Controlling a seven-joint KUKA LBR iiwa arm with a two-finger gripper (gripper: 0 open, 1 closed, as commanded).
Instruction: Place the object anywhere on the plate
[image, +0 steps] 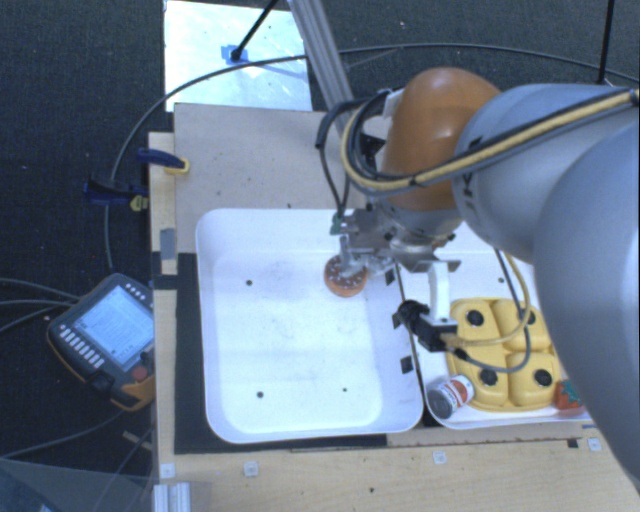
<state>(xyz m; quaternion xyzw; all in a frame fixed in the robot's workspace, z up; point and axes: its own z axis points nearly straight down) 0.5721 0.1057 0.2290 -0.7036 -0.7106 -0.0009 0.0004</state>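
Doughnut-like object (346, 278), small, round and brown with a pale centre, sits at the upper right of the left white bin (290, 400), directly under the gripper (352, 252). The fingers reach down onto it, but the wrist hides how wide they stand and whether they have hold of it, so I cannot tell. It may be gripped, or merely lie on the bin floor beneath them.

In the right bin (500, 420) lie a yellow moulded tray (500, 350) with dark spots and a small can (450, 393) on its side. No plate is plainly recognisable, unless the tray serves as one. Judging by this, the task is at an early stage: the placing on the plate is not yet done.
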